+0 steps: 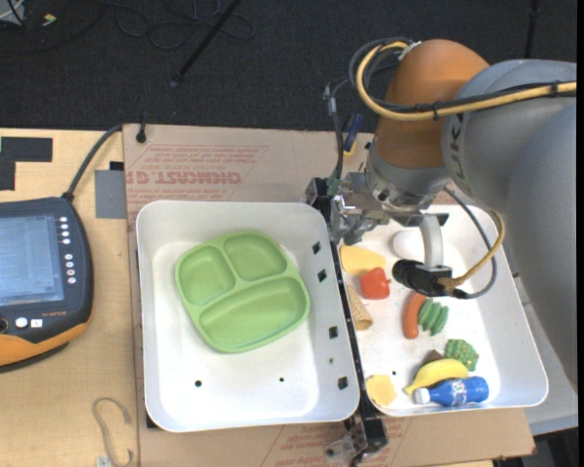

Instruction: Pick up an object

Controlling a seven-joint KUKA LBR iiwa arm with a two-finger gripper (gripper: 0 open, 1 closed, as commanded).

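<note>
My gripper (354,222) hangs low over the far left corner of the right bin (526,358), beneath the orange band of the arm. Just below it lie a yellow toy piece (362,259) and a red pepper (374,283). A white egg (406,242) sits to its right, partly hidden by the wrist. Further toward the front are a tan cone (358,312), an orange carrot (411,315), a green pea pod (434,315), broccoli (461,353), a banana (438,371), a blue bottle (457,391) and a yellow round piece (381,388).
The left bin (161,358) holds a green divided plate (241,290). A tablet with an orange rim (24,270) lies left of the bins on the bench. The wall between the bins (337,309) runs close beside the gripper.
</note>
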